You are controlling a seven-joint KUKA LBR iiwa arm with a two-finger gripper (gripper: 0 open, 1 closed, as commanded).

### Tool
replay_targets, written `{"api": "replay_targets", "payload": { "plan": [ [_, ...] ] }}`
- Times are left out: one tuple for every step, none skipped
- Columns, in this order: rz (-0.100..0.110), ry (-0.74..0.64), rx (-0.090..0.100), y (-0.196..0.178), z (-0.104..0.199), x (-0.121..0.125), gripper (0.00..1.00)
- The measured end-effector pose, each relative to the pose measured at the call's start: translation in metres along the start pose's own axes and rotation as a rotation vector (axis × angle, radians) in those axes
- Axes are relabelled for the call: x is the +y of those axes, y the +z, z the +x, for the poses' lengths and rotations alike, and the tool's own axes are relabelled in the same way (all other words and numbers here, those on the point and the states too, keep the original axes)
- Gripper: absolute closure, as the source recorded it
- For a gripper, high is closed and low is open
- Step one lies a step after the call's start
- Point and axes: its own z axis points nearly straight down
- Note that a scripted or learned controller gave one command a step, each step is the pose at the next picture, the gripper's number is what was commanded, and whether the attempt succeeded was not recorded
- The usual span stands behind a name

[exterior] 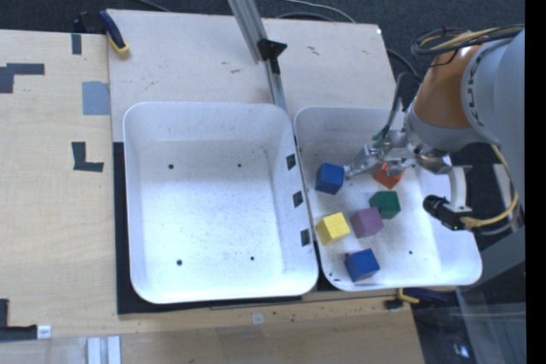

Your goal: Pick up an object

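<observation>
Claw (pixel 381 163) low in the right bin (pixel 444 264), seemingly clamped on the red block (pixel 389 176)

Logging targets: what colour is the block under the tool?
Red-orange block, seen in the camera view.

Count, from bench side:
- White bins: two, side by side: left bin (pixel 136 209), right bin (pixel 444 264).
- Blocks: six, all in right bin.
- Blue blocks: two, one (pixel 330 178) at 10 o'clock of cluster, other (pixel 363 263) at 6 o'clock.
- Yellow block (pixel 333 227): one.
- Purple block (pixel 367 222): one.
- Green block (pixel 386 203): one.
- Red-orange block (pixel 388 176): one, at 1 o'clock.
</observation>
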Motion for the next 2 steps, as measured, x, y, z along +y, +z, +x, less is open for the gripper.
{"api": "replay_targets", "payload": {
  "plan": [
    [0.008,0.008,-0.004,0.011,0.021,0.005,0.0],
    [0.02,0.004,0.003,0.026,0.011,-0.023,0.0]
  ]
}}
